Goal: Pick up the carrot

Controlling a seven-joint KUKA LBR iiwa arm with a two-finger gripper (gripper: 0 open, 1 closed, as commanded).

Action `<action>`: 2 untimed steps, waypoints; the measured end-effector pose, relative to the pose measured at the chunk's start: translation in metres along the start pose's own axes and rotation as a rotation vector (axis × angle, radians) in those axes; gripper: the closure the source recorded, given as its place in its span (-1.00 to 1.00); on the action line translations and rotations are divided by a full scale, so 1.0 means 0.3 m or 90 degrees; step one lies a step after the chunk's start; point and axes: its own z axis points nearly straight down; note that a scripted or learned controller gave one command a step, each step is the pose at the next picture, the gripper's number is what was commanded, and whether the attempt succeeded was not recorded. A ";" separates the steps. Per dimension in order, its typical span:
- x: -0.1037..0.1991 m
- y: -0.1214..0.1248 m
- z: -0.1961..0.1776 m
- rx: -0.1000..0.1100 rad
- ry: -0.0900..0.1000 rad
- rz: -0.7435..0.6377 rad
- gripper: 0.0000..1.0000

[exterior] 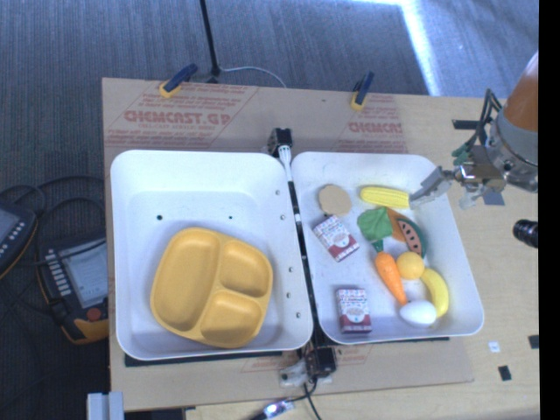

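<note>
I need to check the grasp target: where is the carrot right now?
The carrot lies in the right bin, right of centre, below the green leaf and beside the lemon.

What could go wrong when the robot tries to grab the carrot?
The carrot is squeezed in: the lemon and egg touch its side and the green leaf sits at its top, so the gripper might pinch or knock those instead. The gripper hangs above the corn cob and could bump it going down. The carrot also lies slanted and looks smooth, so it may slip out.
</note>
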 end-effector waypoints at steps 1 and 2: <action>0.057 -0.181 0.580 -0.004 0.001 0.041 -1.00; 0.057 -0.181 0.560 -0.001 0.000 0.040 1.00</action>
